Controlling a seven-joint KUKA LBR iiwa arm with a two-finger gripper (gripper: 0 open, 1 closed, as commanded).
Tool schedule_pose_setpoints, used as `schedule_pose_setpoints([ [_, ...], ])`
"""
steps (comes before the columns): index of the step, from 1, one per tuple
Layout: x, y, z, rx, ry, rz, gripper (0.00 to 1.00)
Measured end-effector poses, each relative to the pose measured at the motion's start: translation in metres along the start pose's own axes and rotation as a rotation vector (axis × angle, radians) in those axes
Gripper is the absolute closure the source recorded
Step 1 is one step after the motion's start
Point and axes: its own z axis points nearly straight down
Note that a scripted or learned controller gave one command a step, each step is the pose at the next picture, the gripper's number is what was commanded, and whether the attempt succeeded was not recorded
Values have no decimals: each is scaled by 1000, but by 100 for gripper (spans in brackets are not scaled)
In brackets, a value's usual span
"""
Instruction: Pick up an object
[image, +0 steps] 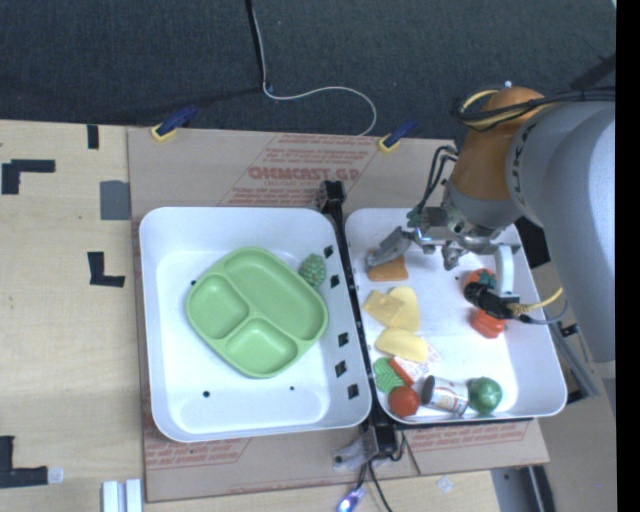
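Toys (440, 392) crowd near rim | tray (258, 310) (left bin) — open floor around

Grey arm w/ orange band reaches in from right, gripper (400, 245) low over right bin's back-left corner.

Both white bins (160, 330) look like smooth plastic w/ a soft sheen. Green divided plate (257, 312): matt plastic, smooth. Table (60, 300) top is pale wood-look board; brown cardboard sheet (290, 175) under bins, matt, printed in red. Toy food pcs in right bin look plastic, e.g. yellow heart (392, 306), slightly glossy. Arm's orange band (485, 160) is glossy; grey shell (575, 190) smooth, semi-matt.
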Motion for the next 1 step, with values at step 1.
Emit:
schedule_pose_setpoints([
  [1,1,-1,42,0,0,-1,0],
])
